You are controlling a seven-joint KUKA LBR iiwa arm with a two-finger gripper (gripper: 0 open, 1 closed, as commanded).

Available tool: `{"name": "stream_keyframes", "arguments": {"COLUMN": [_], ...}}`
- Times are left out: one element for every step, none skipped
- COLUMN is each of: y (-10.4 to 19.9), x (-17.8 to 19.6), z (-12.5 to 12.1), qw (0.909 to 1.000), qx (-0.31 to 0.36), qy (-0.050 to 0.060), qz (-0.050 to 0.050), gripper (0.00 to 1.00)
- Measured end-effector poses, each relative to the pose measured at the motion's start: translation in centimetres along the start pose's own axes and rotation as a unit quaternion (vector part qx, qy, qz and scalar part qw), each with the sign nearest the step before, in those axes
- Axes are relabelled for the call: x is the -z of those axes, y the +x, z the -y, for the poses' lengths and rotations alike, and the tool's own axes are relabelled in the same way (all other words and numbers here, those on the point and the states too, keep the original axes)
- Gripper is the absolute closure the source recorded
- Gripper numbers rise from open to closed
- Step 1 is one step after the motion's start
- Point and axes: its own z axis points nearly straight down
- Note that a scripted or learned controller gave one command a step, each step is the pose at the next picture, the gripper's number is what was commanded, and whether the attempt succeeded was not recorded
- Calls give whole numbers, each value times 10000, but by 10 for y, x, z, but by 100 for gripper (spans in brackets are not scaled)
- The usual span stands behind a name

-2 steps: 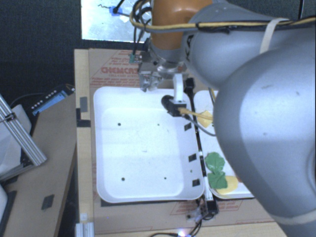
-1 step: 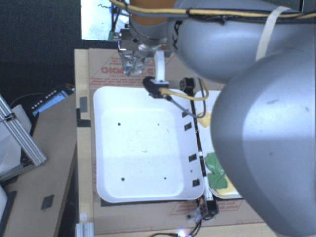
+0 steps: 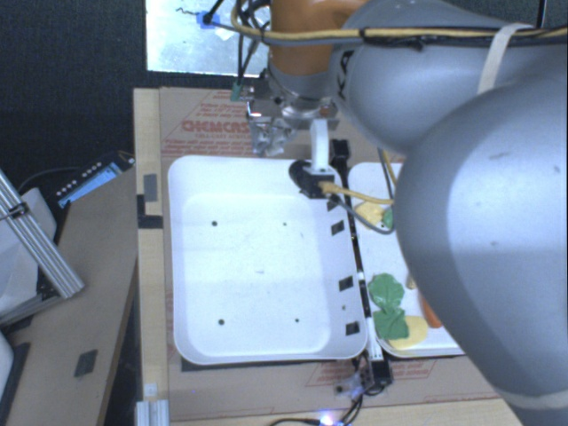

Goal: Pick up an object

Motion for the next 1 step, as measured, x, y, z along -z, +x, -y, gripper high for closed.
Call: {"name": "stream_keyframes", "arguments": {"y": [-40], "x": [-23], "z": [3], "qw": [10000], "qx": [1], "qy": [-8], "qz": [-3], "gripper": [100]}}
